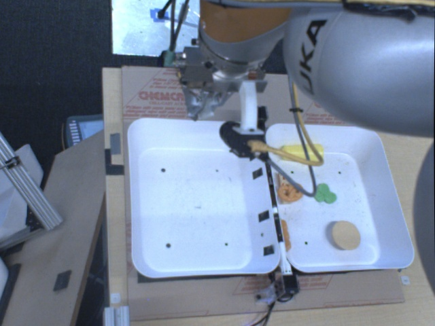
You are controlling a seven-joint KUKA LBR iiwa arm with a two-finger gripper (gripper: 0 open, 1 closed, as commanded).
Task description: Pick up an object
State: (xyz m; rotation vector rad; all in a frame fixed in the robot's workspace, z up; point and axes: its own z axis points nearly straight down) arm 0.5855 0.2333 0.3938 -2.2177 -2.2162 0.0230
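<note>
The grey arm (360, 53) carries black letters "UKA". Its gripper (202, 107) hangs with fingers apart, holding nothing; a round tan wooden disc (344, 235) lies far right of it.

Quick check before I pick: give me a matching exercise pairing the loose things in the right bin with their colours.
Things:
1. round disc
2. small clustered toy
3. long flat piece
4. pretzel-like piece

Colours:
A. green
B. orange-brown
C. tan
D. yellow

Pairs: 1-C, 2-A, 3-D, 4-B. All four lie in the right bin.
</note>
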